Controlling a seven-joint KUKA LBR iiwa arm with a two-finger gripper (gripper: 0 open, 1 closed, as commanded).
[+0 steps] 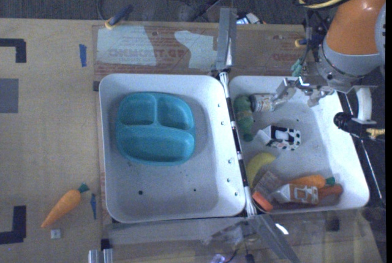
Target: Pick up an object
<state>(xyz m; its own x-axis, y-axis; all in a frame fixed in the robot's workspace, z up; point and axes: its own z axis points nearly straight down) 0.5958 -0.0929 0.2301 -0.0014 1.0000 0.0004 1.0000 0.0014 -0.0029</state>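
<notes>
A toy carrot [61, 208] is lying on the table [43, 151] at the far left, outside both bins. Next to it, the left bin [208, 194] is holding a blue divided plate [155, 127] in its upper half, with bare white floor below it.

Moving right across the divider, the right bin [324, 145] is carrying the clutter. A green toy vegetable [244, 114] is lying along its left wall, and a small jar-like object [263, 102] is sitting just beside the vegetable's upper end. Below these, a black-and-white toy [285, 137] is resting near the bin's middle, a yellow piece [260, 164] is sitting lower down by the left wall, and an orange packet or carrot [306, 188] is lying along the bottom edge with a brush-like item [266, 182] touching it.

The gripper [301, 91] is hovering over the upper part of the right bin, with its fingers spread apart and nothing between them; the jar-like object is lying just to its left.

That jar-like object looks like the nearest candidate. It is probably light and rigid, likely smooth and rounded, so it could roll or slip out of a loose pinch. Closing across its narrow body, away from the green vegetable, seems the safest hold.
</notes>
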